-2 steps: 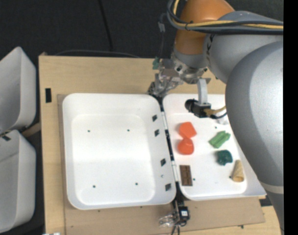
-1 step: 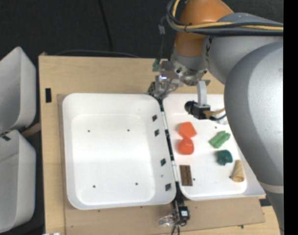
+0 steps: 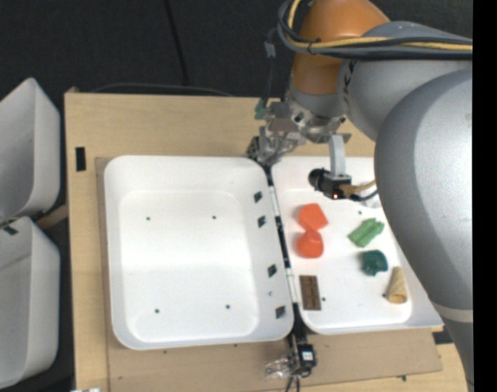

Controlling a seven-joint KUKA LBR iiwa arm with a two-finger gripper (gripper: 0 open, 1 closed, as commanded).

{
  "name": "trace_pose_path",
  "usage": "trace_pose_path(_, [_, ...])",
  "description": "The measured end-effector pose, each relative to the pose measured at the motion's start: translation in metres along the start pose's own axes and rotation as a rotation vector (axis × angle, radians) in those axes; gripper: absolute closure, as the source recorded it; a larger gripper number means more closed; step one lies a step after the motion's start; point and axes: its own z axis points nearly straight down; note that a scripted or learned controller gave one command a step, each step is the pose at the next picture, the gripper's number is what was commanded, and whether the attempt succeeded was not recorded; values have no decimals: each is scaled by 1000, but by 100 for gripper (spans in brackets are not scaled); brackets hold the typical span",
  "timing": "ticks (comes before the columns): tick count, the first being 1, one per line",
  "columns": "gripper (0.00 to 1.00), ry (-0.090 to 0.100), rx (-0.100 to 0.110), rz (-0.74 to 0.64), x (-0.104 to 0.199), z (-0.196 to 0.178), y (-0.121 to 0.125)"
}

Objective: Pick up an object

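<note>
In the right bin (image 3: 347,309) lie an orange block (image 3: 312,216), a red-orange cylinder (image 3: 309,244), a light green ridged piece (image 3: 365,232), a dark green lump (image 3: 373,261), a tan cone (image 3: 396,285) and a brown flat bar (image 3: 309,291). My gripper (image 3: 267,147) hangs at the far end of the rim between the two bins, above and left of the orange block. It is apart from all of the objects. Nothing shows between its tips.
The left bin (image 3: 187,247) sits beside the right one on the wooden bench (image 3: 85,219). My grey arm (image 3: 420,137) covers the right bin's far right part. A black part with a red light (image 3: 330,182) hangs over the right bin's far end.
</note>
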Motion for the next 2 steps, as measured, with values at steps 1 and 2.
trace_pose_path(1, [100, 1, -3, 1, 25, 0, 0])
trace_pose_path(2, [100, 2, 5, -2, 91, 58, -23])
